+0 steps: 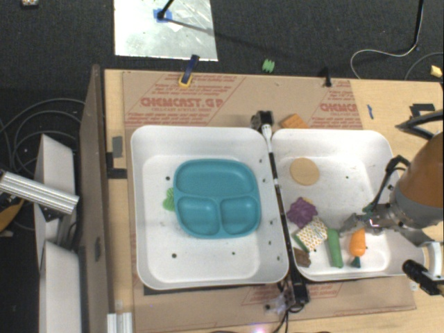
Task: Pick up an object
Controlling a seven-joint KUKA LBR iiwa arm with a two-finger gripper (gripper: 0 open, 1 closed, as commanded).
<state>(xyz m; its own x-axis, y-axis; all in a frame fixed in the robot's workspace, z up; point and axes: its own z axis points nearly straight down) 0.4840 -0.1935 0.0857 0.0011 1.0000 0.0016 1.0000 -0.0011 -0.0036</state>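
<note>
The right bin (361,148) holds a tan round disc (304,171), a purple crumpled piece (301,211), a patterned packet (311,235), a green stick (334,248), an orange carrot-like toy (357,242) and a small brown bit (302,257). My gripper (369,222) hangs low at the bin's right side, just above the orange toy and to the right of the green stick. The wrist hides how it meets the toy. Nothing shows between its tips.
The left bin (149,207) carries a blue divided plate (216,197) with a small green thing (168,200) at its left rim. An orange block (293,121) lies on the cardboard behind the bins. A black cable (386,179) loops beside the arm.
</note>
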